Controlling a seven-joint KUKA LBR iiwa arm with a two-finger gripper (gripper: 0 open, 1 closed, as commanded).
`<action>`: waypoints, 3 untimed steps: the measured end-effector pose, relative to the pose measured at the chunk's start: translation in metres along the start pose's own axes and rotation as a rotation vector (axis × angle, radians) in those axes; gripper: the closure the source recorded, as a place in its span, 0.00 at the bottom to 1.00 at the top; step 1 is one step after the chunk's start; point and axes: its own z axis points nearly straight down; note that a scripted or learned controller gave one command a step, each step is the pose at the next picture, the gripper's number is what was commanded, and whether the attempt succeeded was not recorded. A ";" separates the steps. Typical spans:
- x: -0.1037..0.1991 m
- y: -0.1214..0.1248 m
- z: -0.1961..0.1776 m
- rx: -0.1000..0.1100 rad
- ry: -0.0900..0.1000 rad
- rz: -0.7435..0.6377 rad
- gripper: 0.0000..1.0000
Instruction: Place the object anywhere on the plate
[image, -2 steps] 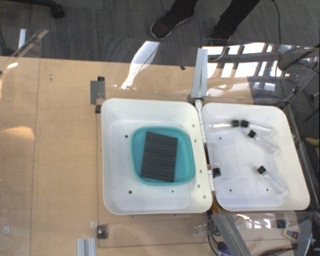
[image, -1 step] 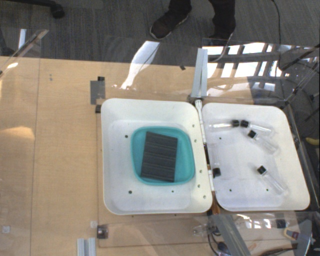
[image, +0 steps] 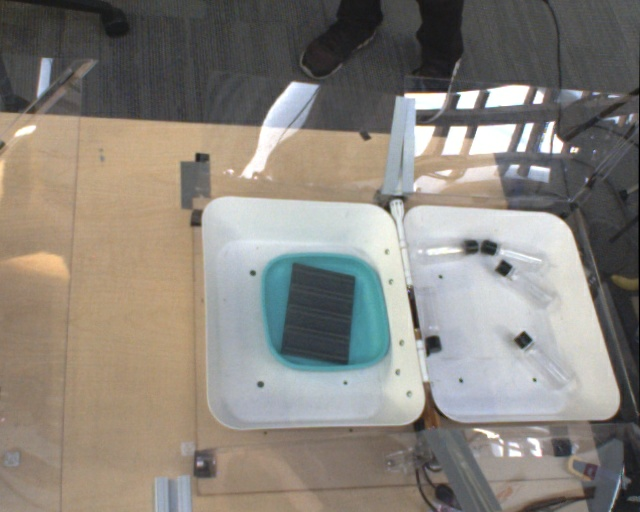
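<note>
Cables (image: 450, 490) and bits of metal framing crowd the lower edge of the view, just below the two bins, and are cut off by the frame. Next to them, a small metal fitting (image: 204, 462) sits on the wooden worktop (image: 100, 300) near the left bin's front corner.

Within the left bin (image: 300, 408) lies a teal plate (image: 274, 300), square with rounded corners. A dark ribbed block (image: 320, 314) lies flat on the plate, roughly at its middle and turned slightly off the plate's edges. All of the block sits inside the plate's rim, with teal showing on every side of it.

Scattered over the right bin (image: 590, 400) are several clear vials with black caps (image: 528, 282). Two caps lie near the far wall and one nearer the front. The vials' bodies are transparent against the white floor, so their outlines are hard to trace and their exact count is uncertain. A small black piece (image: 432, 344) sits at the seam where the two bins meet; what it is cannot be made out.

Behind the seam, a metal post (image: 401, 145) stands on the worktop. Glare and reflections from clear panels wash over the far right corner. At the top edge a person's dark shoes (image: 338, 45) stand on the grey floor, cut off above the ankle.
</note>
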 end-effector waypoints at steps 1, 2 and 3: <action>0.000 0.000 0.000 0.000 0.000 0.000 0.00; 0.000 0.000 0.000 0.000 0.001 0.000 0.00; 0.000 0.000 0.000 0.000 0.000 -0.001 0.00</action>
